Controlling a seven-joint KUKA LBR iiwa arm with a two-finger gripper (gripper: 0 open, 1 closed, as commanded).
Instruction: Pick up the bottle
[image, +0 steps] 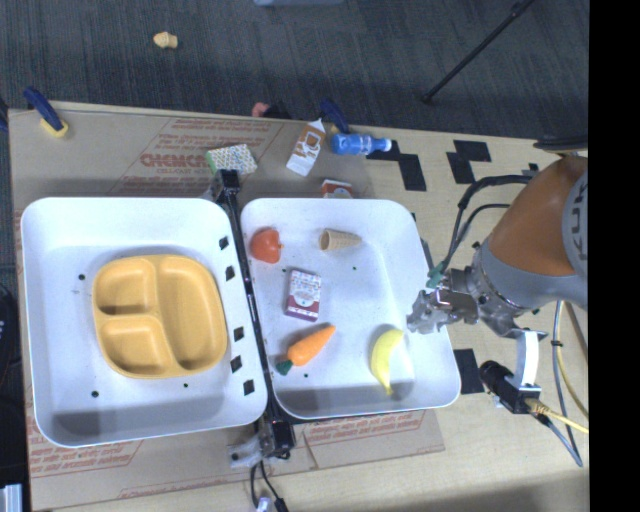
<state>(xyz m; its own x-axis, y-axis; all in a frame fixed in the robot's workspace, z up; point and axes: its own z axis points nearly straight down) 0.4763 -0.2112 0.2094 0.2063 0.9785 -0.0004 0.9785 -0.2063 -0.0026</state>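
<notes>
Gripper (425, 312) over right bin's (430, 262) right rim; blue bottle (358, 145) lies on bench behind

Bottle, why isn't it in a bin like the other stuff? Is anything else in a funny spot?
Yes. The blue bottle lies on its side on the bench behind the right bin, outside both bins. A small carton and a patterned packet sit out there too. The gripper is at the right bin's right rim, far from the bottle.

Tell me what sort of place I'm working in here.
Probably a robot lab pick-and-place bench: two white bins clamped on cardboard, toy food such as a carrot and banana, and black marker squares on the bench.
</notes>
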